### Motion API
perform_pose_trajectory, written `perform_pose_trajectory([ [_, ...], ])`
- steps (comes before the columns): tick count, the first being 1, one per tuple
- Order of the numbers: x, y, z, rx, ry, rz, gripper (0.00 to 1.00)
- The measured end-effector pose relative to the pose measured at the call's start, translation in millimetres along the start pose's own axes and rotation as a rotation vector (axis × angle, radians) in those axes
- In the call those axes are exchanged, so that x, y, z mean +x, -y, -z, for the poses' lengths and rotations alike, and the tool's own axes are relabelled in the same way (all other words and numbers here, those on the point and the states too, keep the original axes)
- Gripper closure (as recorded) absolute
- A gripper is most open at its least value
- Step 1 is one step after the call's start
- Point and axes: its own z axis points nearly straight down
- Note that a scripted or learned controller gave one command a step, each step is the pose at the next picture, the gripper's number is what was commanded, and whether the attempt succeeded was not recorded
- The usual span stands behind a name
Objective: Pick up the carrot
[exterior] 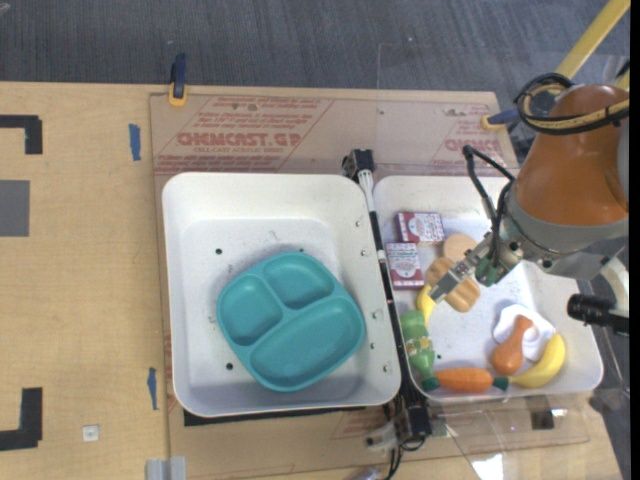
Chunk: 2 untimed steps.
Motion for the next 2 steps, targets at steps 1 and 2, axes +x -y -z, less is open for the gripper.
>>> perform_pose_trajectory([
  [1,80.7,-46.3,-34.3,0.019,-0.012,-0.191,1.0],
  [2,124.7,-59.6,-32.9,0.018,-0.01,-0.083,1.0],
])
